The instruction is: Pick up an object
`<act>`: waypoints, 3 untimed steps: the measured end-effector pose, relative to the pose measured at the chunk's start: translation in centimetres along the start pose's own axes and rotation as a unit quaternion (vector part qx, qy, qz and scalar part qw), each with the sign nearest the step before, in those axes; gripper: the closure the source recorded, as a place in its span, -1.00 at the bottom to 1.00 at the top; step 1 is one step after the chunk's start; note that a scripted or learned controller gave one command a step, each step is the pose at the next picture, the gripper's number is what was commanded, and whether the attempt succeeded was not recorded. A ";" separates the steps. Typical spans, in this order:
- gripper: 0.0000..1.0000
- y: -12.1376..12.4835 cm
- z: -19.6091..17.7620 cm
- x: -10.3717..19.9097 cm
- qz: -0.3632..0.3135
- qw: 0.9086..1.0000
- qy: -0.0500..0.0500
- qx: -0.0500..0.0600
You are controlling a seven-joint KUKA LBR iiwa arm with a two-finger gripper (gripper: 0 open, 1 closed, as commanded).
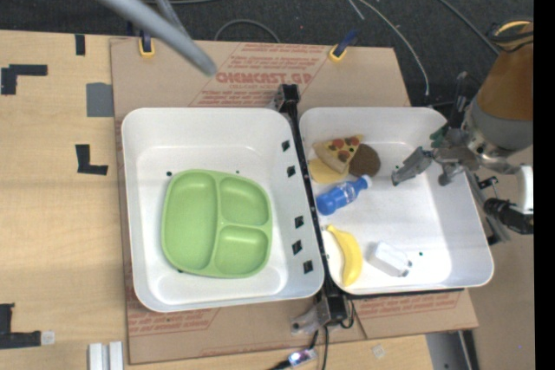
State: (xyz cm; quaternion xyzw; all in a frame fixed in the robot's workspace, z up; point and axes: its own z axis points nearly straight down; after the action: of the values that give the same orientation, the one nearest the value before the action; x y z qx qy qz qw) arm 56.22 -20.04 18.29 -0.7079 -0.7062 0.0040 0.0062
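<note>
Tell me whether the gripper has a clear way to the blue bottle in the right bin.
Probably yes. The gripper hangs over the right bin, and bare white floor lies between it and the blue bottle. The pizza slice toy lies close by, at the bottle's cap end.

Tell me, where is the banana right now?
The banana lies in the right bin, at its near left corner beside the divider between the bins. The blue bottle is just above it, and a small white object sits to its right.

Wooden bench [52,212], cardboard sheet [260,74] flat on it, two white bins [139,134] side by side on the cardboard
</note>
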 end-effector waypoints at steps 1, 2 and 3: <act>-1.00 0.3 -0.7 0.0 -0.002 1.000 -0.001 -0.006; -1.00 -0.3 5.6 0.2 -0.002 1.000 -0.001 -0.003; -1.00 -0.2 10.0 0.2 -0.002 1.000 -0.003 -0.008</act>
State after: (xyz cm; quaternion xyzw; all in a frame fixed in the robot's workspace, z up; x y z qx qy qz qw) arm 55.83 -19.79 8.34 -0.7065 -0.7077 0.0007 -0.0011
